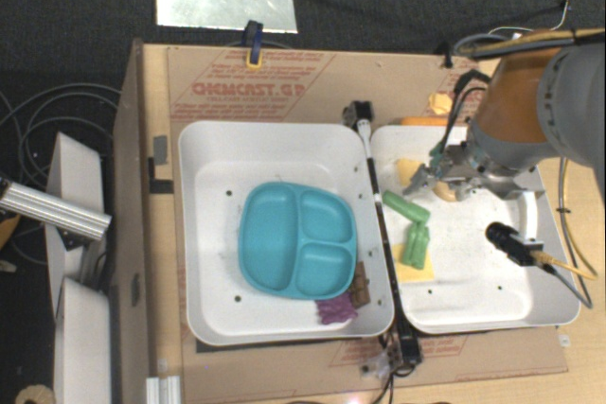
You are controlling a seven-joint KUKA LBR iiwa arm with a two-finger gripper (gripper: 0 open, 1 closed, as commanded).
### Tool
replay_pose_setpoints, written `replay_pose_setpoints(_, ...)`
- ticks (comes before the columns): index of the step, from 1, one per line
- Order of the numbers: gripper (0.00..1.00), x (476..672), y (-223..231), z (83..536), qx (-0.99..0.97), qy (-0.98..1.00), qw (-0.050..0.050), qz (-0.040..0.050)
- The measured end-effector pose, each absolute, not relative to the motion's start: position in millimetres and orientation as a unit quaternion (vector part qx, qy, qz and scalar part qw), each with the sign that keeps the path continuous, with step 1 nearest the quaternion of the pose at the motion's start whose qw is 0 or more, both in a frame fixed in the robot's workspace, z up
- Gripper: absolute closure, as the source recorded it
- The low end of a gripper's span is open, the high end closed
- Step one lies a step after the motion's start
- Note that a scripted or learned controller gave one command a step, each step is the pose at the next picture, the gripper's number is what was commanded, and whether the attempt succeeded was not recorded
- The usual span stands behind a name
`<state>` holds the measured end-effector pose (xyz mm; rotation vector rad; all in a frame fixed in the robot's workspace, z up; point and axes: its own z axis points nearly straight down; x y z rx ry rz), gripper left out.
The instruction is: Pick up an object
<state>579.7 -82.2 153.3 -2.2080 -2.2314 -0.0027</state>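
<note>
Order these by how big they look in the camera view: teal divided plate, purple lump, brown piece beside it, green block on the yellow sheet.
1. teal divided plate, by far the largest
2. purple lump and green block: about alike, so not ranked
3. brown piece, the smallest

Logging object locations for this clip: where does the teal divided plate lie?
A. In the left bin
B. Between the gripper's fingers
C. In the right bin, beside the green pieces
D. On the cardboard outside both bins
A: the teal divided plate lies flat on the floor of the left bin, while the gripper is over the right bin.
</note>
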Motion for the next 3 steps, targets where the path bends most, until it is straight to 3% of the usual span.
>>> replay_pose_setpoints(1,0.00,551.0,-92,81,-0.707,-0.707,0.002,0.0013)
replay_pose_setpoints(2,0.00,637.6,-104,86,-0.705,-0.709,-0.005,-0.0029)
replay_pose_setpoints(3,1.00,634.5,-103,96,-0.705,-0.710,-0.002,-0.0016)
